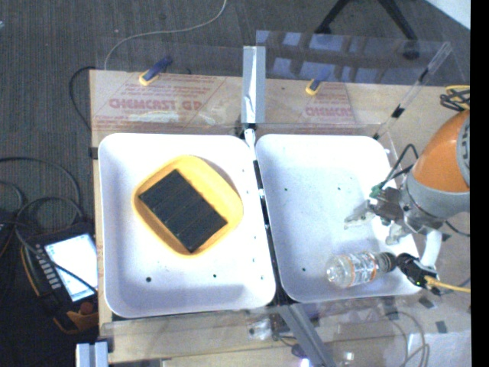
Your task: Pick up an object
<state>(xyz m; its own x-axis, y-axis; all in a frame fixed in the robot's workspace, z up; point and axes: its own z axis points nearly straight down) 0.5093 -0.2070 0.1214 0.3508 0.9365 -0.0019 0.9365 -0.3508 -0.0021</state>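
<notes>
A clear plastic bottle (355, 268) lies on its side near the front edge of the right bin (313, 167), its dark cap pointing right. My gripper (388, 214) hangs over the right side of that bin, just above and to the right of the bottle, and I see nothing held in it. In the left bin (122, 281) sits a yellow dish (221, 186) with a black square pad (182, 209) lying inside it.
A metal divider post (250, 90) stands behind the gap between the bins. Clear panels and two yellow-blue clamps (155, 69) line the back of the bench. Cables run along the right side, and a device with a screen (65, 262) lies on the floor at the left.
</notes>
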